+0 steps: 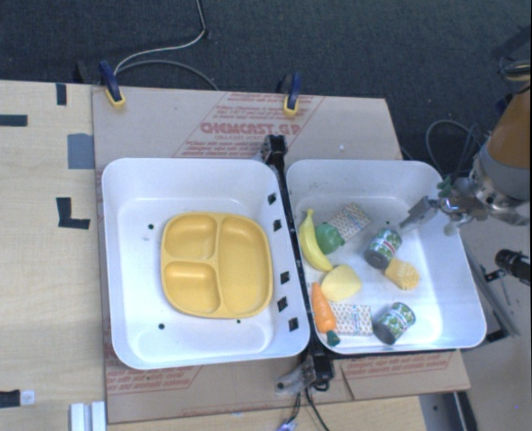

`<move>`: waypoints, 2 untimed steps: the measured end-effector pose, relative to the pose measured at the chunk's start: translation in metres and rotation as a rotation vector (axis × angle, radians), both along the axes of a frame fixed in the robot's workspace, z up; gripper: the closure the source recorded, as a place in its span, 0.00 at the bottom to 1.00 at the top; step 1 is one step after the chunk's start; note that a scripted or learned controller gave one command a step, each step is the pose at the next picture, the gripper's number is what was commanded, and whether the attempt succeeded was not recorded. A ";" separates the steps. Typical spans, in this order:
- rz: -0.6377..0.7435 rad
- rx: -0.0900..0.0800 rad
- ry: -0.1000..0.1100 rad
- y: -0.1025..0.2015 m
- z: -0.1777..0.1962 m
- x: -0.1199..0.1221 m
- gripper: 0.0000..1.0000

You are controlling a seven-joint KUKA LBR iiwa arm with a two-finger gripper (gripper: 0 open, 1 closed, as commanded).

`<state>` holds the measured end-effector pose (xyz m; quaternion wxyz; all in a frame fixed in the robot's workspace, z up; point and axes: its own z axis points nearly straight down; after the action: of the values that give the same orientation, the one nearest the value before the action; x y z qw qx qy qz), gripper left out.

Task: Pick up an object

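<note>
1. Here the end effector [424, 212] hangs over the right bin [445, 330], near its right wall; whether it is released or clenched I cannot tell.
2. Nothing shows in its grasp.
3. The nearest can [383, 246] lies just beside it, probably the easiest target.
4. The yellow tray [217, 265] fills the left bin [131, 330], apart.

We note 2 white bins [122, 241]. Divided plate [217, 264] yellow. Banana [313, 242] yellow, carrot [323, 307] orange, 2 cans [383, 246] grey with green labels. Bench board [248, 133] brown, red lettering.
</note>
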<state>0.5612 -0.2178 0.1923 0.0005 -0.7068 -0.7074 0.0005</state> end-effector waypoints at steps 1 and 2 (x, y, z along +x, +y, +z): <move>0.001 0.001 -0.005 0.067 -0.090 0.040 0.00; 0.001 -0.003 -0.006 0.067 -0.105 0.009 0.00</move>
<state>0.5700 -0.1505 0.0870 -0.0027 -0.7065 -0.7077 -0.0008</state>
